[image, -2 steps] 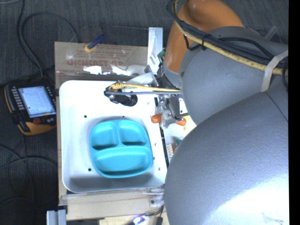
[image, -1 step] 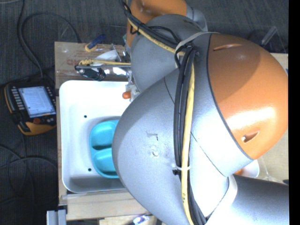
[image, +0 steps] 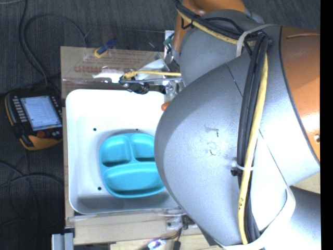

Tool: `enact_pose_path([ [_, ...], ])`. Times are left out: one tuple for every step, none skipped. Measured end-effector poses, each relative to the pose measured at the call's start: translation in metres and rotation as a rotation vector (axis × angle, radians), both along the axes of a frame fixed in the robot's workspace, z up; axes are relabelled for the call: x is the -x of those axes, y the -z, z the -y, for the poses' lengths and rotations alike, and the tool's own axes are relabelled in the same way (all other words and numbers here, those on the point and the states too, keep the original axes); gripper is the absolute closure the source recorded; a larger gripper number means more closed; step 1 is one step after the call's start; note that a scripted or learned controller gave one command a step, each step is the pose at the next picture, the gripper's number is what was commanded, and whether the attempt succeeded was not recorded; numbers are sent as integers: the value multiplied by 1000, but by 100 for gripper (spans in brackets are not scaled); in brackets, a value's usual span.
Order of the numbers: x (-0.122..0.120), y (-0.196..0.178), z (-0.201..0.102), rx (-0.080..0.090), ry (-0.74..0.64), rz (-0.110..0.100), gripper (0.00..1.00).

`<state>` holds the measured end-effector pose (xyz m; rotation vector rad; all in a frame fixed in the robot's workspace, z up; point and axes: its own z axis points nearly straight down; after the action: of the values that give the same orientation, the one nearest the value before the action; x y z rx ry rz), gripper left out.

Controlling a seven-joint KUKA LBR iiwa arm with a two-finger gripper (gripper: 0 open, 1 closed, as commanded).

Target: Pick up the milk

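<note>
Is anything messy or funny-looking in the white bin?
Nothing looks spilled or broken. The blue divided tray lies flat, right way up, in the white bin. The grey arm covers much of the rest.

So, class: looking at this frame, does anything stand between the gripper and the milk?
It cannot be settled here. The grey arm covers most of the view, hiding the milk. In the white bin a blue divided tray is visible.

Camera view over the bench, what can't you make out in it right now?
- Grey arm: its bulk covers the right of the view, hiding whatever lies beneath.
- White plastic bin: its right part is covered by the arm.
- Blue divided plastic tray: right edge under the arm.
- Handheld screen on the floor: display too small to read.
</note>
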<state>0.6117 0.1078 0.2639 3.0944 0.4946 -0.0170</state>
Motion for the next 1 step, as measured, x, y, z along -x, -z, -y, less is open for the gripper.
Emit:
enact_pose_path([
  [-49, -83, 54, -3, -279, -2, 100],
])
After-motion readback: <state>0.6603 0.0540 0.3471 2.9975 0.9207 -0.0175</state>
